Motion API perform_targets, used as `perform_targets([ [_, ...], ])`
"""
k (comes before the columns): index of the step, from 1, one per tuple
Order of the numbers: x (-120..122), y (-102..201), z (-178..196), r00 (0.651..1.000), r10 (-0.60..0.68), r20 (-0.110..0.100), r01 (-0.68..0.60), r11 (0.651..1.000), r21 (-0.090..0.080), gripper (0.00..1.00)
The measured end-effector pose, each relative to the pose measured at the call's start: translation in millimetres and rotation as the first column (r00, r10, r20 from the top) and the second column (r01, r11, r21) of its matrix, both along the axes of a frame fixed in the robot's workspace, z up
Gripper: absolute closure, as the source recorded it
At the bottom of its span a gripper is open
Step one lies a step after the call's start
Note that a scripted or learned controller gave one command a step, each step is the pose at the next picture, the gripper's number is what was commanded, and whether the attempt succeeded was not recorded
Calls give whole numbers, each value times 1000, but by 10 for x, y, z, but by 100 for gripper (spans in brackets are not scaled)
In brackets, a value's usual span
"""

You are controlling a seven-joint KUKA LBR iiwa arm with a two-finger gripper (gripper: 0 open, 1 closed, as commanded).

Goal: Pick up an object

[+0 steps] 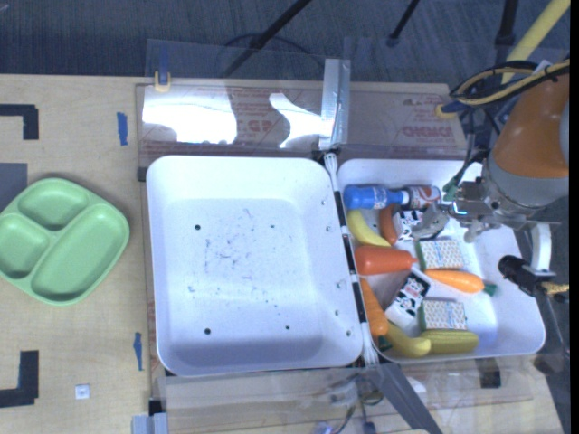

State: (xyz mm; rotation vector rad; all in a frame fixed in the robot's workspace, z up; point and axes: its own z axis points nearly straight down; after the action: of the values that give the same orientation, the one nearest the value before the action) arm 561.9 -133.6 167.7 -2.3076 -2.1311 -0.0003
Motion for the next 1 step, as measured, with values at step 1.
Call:
perform_targets([
  [1,-332,-484,-814,999,-44,4,44,999,-1,0],
])
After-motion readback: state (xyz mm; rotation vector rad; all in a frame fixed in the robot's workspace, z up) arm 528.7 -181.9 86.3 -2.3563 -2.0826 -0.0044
